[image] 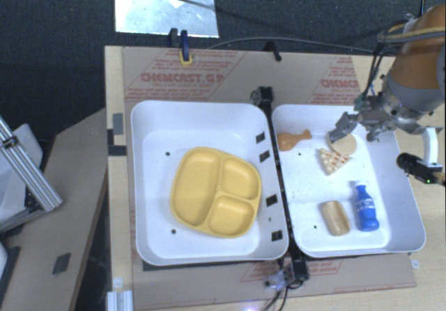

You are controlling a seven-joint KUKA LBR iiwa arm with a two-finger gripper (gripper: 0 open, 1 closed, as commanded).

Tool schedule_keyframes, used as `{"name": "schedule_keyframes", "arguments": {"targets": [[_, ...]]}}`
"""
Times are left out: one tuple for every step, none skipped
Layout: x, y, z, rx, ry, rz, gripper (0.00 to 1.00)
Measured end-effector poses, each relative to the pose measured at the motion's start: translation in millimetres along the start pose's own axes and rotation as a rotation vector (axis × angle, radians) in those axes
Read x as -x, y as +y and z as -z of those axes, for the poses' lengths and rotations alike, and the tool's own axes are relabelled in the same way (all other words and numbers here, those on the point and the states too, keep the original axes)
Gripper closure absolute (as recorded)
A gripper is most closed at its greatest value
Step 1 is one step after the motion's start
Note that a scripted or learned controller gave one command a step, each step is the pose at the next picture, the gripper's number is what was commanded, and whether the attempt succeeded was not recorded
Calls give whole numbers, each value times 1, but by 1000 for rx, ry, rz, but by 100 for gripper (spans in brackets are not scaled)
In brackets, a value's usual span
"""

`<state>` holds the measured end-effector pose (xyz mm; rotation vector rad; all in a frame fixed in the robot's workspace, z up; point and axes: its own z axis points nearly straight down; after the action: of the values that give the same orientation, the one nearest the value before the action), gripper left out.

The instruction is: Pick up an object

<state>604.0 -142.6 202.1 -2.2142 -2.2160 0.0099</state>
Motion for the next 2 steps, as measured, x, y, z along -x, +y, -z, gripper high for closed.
{"name": "schedule_keyframes", "arguments": {"targets": [[0, 3, 7, 12, -2, 2, 0], [-3, -7, -44, 9, -1, 1, 0]]}}
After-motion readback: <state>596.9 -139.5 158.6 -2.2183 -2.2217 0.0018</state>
